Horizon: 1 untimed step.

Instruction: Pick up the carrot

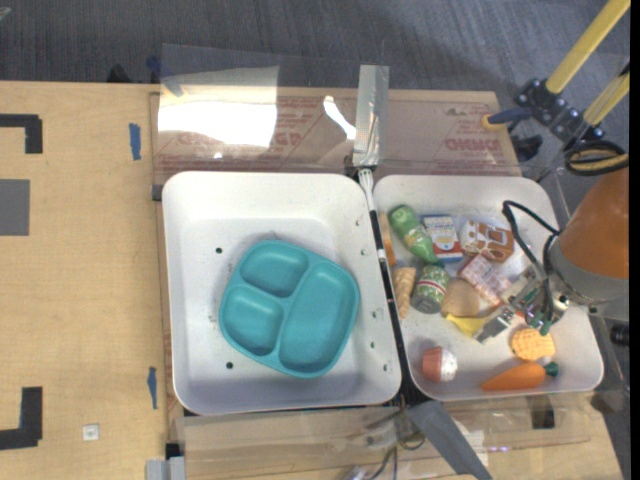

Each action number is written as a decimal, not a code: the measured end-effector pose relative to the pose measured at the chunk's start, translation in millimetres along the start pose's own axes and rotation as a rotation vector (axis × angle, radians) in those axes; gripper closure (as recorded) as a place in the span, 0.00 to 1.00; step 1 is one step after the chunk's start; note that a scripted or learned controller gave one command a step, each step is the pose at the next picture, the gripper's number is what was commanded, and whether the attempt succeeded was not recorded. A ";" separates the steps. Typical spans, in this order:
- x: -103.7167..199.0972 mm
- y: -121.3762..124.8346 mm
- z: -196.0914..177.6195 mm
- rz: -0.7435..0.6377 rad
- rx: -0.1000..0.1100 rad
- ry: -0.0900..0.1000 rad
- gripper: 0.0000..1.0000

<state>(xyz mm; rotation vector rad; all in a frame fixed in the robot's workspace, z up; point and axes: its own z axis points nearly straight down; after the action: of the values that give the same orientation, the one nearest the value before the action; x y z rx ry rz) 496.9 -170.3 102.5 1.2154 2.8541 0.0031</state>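
You'll spot the carrot (516, 376) at about 5 o'clock in the right bin (580, 383), lying nearly flat: pointed tip toward 9, green end toward 3. The gripper (500, 323) hovers just above it, can't tell how wide.

Two shallow white bins sit side by side on the wooden desk (70, 298). The left bin (190, 228) holds a teal divided plate (290, 308), lying at a slant near its middle. The right bin (580, 368) is crowded with toy food: a green bottle (408, 228) near its upper left, a small green can (431, 286) below it, a few printed packets (470, 240), and a red-and-white piece (437, 364) toward the front.
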 end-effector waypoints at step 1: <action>17.1 9.5 1.0 0.087 -0.002 -0.013 0.00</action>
<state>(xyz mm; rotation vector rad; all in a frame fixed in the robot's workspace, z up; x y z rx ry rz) 491.9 -151.4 101.1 1.3326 2.7872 0.0014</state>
